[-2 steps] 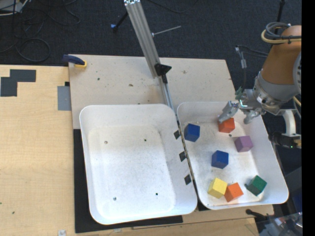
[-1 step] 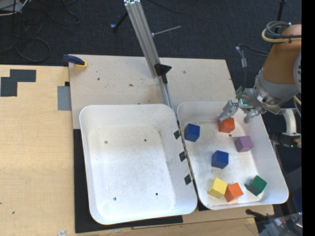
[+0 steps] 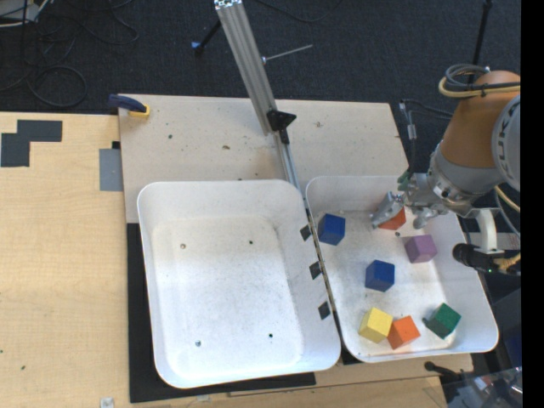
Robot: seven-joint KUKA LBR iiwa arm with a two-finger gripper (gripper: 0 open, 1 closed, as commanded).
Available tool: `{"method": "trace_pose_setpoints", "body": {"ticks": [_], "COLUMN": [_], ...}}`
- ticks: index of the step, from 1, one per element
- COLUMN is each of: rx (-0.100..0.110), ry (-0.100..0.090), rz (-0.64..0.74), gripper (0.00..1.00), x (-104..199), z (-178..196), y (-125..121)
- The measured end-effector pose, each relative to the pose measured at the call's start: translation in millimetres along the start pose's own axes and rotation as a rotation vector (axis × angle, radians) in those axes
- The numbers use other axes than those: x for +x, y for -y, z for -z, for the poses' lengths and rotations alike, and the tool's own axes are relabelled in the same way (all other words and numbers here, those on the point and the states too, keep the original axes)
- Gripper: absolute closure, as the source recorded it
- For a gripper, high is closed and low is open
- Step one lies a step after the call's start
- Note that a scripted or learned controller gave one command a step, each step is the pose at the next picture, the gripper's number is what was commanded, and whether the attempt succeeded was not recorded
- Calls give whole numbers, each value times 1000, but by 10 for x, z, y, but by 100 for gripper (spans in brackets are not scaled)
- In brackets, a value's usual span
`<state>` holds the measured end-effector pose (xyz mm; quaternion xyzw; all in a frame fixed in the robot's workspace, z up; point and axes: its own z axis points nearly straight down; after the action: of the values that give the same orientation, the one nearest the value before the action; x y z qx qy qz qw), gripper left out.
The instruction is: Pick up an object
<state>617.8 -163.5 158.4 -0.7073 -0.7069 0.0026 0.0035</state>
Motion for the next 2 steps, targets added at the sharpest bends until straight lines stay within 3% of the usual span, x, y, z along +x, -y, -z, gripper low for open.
{"method": "trace_pose_setpoints", "body": {"ticks": [1,2], "rx": [0,-5], "ry": [-1,1], "rz": [3,2], "gripper": [0,0], "x": [57,68], "z": [-469,-687], "y": [-47,-48]}}
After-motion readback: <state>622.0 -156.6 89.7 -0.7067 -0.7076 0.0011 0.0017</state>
